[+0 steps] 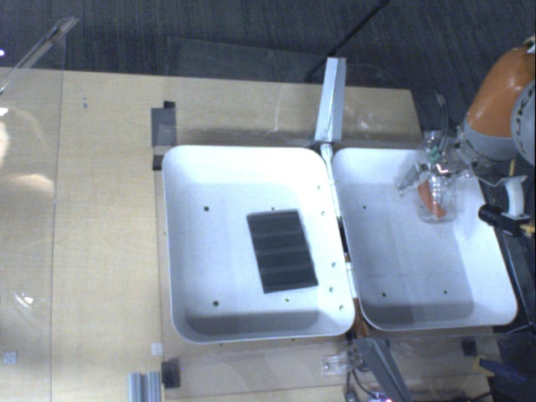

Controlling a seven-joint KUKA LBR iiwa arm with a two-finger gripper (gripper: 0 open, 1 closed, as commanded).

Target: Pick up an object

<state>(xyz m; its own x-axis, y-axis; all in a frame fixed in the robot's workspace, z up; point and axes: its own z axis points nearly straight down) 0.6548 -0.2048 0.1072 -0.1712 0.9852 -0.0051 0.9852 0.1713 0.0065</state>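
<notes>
- The arm (502, 99) is reaching in from the right, its orange band sitting above the wrist.
- The gripper (435, 193) is hanging over the upper right part of the right bin (419, 300), near its back wall.
- An orange object (428, 193) is showing at the fingertips through a clear, glassy piece; whether the fingers are pinching it or merely standing around it cannot be told from here.
- The left bin (193, 249) is lying just beside the right bin, their inner walls touching.
- A dark ribbed rectangular pad (282, 250) is lying flat near the middle of the left bin, slightly skewed, well apart from the gripper.
</notes>
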